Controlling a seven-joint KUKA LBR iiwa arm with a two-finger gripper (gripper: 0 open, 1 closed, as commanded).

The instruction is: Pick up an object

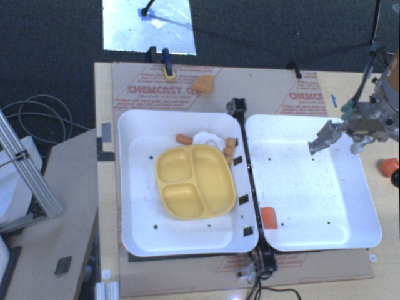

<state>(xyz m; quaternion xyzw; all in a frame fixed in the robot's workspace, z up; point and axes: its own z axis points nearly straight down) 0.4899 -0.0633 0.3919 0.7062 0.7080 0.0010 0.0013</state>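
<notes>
My gripper (pixel 339 144) hangs over the upper right part of the right bin (pixel 325 230). Its two grey fingers are spread apart with nothing between them, so it is open. An orange-red block (pixel 269 217) lies in that bin's near left corner, well away from the gripper. In the left bin (pixel 134 167) a yellow divided plate (pixel 195 183) takes up the middle. Behind the plate lie a small orange sausage-shaped piece (pixel 183 139), a white piece (pixel 208 140) and a short tan cylinder (pixel 230 147).
A tan block (pixel 203 84) sits on the cardboard behind the bins, next to a yellow-and-blue clamp (pixel 167 64). An orange object (pixel 389 165) rests on the bench right of the right bin. Black clips (pixel 237 107) join the bins along the divider.
</notes>
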